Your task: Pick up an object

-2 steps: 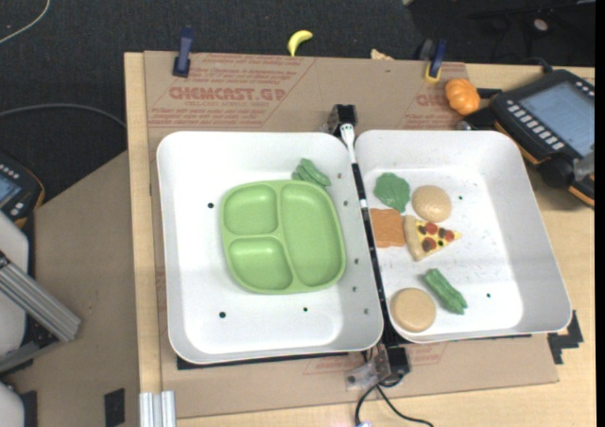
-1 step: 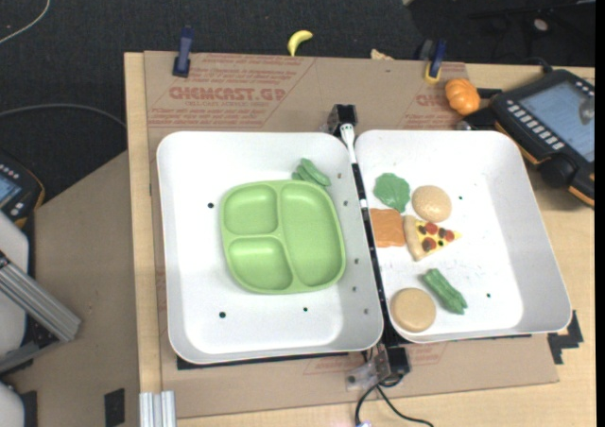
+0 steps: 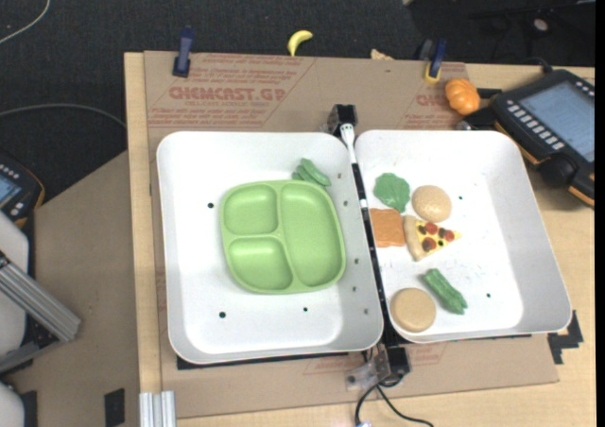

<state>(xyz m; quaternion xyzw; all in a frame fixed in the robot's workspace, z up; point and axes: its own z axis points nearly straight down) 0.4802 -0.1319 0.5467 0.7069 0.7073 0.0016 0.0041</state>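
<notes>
Two white bins sit edge to edge on the counter (image 3: 142, 227): left bin (image 3: 189, 302) has a green divided tray (image 3: 282, 234) mid-bin w/ open floor all round, plus a green bit (image 3: 310, 171) at its far edge. Right bin (image 3: 510, 227) crowds toy food near the shared rim: green leaf (image 3: 391, 191), bun (image 3: 431, 201), orange slab (image 3: 386, 227), pizza slice (image 3: 430, 238), green pod (image 3: 445, 290), round cookie (image 3: 414, 309); its right half is bare. Dark carpet beyond; pincer state can't be told.

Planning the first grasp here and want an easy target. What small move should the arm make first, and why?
Probably reach in over the right bin and stop above the green pickle. It lies apart from the pizza slice, with bare floor on its right.
</notes>
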